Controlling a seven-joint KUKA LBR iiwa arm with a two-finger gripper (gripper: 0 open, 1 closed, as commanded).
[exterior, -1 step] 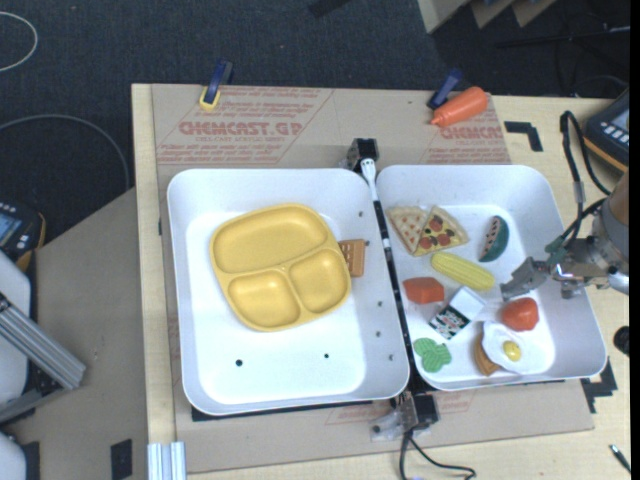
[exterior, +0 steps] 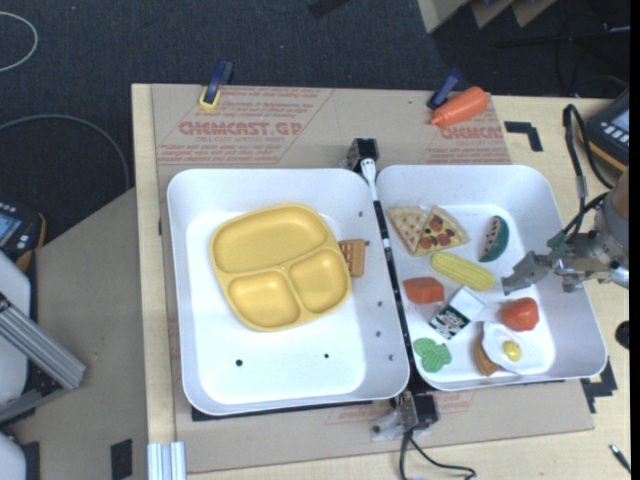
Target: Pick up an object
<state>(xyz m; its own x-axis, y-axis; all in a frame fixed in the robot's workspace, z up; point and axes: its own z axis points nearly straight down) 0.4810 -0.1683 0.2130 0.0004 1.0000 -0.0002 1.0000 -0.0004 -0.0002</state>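
Observation:
The right bin [exterior: 560, 200] holds several toy foods: a pizza slice [exterior: 428, 230], a watermelon slice [exterior: 493, 238], a corn cob [exterior: 462, 270], an orange-red block [exterior: 424, 290], a small black-and-white box [exterior: 454, 315], green broccoli [exterior: 431, 354], a fried egg on toast [exterior: 505, 349] and a red tomato [exterior: 520, 314]. My gripper [exterior: 537, 260] hangs over the right side of this bin, just above and right of the tomato. It is open with nothing between its fingers.
The left bin [exterior: 190, 298] holds a yellow divided plate [exterior: 278, 266] and a small brown waffle piece [exterior: 352, 256] near the divider. An orange carrot-like toy [exterior: 460, 106] and a yellow clamp [exterior: 211, 88] lie on the bench behind the bins.

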